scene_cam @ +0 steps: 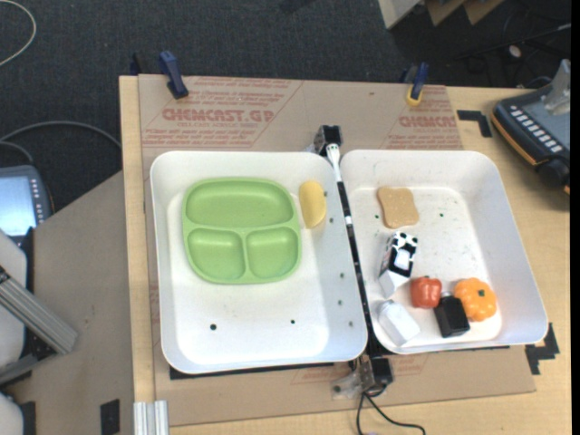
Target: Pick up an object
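Crowded along the right bin's [512, 243] front edge: red toy [426, 291], orange toy [475, 298], black block [450, 317]. Lying apart near its back edge: tan slice [397, 207], probably the easiest pick from the right.

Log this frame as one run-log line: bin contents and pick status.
left bin: green tray, yellow piece | right bin: tan slice, red item, orange item | pick: not yet done

Pose and state of the arm and pincer cannot be told here.
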Action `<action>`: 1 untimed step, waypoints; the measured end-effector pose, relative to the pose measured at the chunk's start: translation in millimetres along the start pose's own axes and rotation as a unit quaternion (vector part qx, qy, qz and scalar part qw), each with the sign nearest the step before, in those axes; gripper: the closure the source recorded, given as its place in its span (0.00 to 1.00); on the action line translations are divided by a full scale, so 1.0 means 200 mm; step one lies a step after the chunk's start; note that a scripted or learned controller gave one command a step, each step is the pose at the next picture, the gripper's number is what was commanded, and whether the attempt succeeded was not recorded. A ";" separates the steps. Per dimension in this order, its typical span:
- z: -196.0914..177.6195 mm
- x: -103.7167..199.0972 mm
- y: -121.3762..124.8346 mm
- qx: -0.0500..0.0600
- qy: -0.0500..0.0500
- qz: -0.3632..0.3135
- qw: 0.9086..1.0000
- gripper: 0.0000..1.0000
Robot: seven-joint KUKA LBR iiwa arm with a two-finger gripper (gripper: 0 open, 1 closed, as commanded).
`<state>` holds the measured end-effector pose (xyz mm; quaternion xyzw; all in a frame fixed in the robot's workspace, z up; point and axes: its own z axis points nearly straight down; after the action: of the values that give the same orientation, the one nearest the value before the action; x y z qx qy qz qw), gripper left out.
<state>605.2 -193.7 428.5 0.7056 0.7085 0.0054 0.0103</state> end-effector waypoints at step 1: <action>0.28 -0.16 -0.03 0.014 0.004 0.004 1.000 1.00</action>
<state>601.4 -225.7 372.2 0.7082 0.7060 -0.0019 -0.0021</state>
